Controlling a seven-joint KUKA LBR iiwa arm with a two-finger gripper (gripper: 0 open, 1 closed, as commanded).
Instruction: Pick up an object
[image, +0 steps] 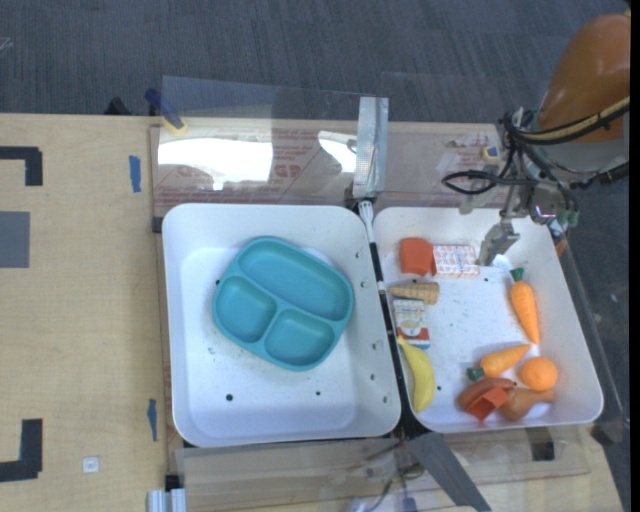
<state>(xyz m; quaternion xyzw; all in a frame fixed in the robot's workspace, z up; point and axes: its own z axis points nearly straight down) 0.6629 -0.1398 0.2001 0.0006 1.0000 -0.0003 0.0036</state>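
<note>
My gripper (522, 235) hangs over the far right part of the right bin (585, 400), open, with nothing between its fingers. Just left of it lie a white and pink packet (455, 260) and an orange-red block (416, 254). A carrot (525, 308) lies below the gripper near the bin's right wall. At the front right sit a second carrot (500, 358), an orange (539, 373), a red piece (480, 397) and a brown piece (520, 401). A banana (420, 372), a small packet (412, 322) and a tan biscuit-like piece (415, 293) line the bin's left wall.
The left bin (190, 400) holds a teal divided plate (285, 300). A clear panel with a metal post (370, 145) stands behind both bins. Black cables (480, 180) hang beside the wrist at the back right.
</note>
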